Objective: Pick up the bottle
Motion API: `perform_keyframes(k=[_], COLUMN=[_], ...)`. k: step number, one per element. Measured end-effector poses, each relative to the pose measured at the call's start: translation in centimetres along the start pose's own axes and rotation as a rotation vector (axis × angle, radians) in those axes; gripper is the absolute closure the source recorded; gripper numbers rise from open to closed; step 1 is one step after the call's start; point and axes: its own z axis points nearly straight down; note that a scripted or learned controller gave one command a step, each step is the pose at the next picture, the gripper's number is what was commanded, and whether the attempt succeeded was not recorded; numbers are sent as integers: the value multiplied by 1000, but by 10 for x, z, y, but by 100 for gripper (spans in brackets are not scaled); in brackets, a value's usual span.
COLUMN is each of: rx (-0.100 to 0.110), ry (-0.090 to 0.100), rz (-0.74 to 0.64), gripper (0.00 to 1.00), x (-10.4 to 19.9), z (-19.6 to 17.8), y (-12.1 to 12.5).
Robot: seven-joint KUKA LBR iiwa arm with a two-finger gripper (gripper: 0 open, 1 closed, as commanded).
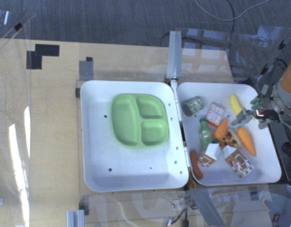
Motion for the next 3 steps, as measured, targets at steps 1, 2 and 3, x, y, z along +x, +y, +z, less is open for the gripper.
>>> perform_keyframes(k=[1,2,3], rx=[-2,-4,-1], ry=[0,0,1], rz=[-193,-192,-184], gripper=[0,100,100], x=[41,41,139], z=[153,143,67], y=[33,34,-5])
